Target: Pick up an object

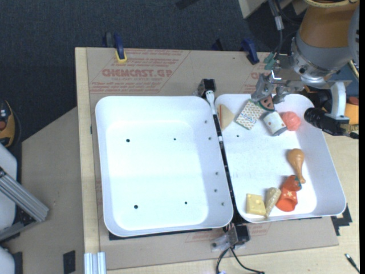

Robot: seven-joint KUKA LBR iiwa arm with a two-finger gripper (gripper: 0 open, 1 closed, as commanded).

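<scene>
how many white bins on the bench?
2. Left bin beside the right bin, rims touching at the middle. The gripper hangs over the right bin's far edge.

The arm is cut off by the top and right edges, so its upper links are out of sight. The gripper is small and cluttered against the right bin's far rim; whether its fingers are apart or closed cannot be told. A small dark and orange thing at its tip is too small to identify. The red object partly overlaps a pale wedge beside it. The patterned packet's print is unreadable.
</scene>
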